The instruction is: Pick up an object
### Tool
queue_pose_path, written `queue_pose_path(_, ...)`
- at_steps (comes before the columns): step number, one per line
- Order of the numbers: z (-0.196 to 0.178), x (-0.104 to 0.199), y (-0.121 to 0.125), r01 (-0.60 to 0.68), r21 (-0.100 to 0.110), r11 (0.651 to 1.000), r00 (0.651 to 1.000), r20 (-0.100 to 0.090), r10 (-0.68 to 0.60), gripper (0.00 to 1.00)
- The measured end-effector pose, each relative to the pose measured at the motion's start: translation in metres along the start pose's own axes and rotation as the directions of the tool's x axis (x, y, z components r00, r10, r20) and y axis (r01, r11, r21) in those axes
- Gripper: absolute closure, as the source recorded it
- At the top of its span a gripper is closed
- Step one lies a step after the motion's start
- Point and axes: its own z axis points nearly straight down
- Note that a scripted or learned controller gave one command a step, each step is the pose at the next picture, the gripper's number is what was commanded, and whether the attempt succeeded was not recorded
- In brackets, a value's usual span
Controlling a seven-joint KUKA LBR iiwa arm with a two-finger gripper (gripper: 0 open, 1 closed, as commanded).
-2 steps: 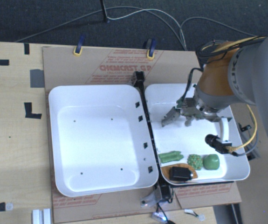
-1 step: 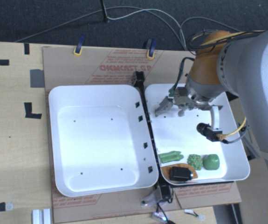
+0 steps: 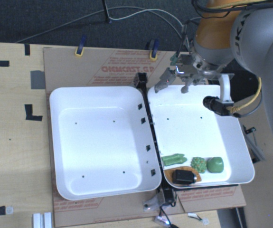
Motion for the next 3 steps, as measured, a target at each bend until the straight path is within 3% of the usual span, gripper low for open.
queue_pose_path(1,-0.058,0.035,-0.006,-0.002,0.007,1.000,1.000,0.001,0.002,0.00)
queue_pose_path(2,0.033,0.000,-0.057,-0.008,0.021,1.000,1.000,0.003,0.008,0.00)
queue_pose_path(3,-0.023,0.067,-0.087,0.001,0.008,1.000,1.000,0.000,-0.001,0.00)
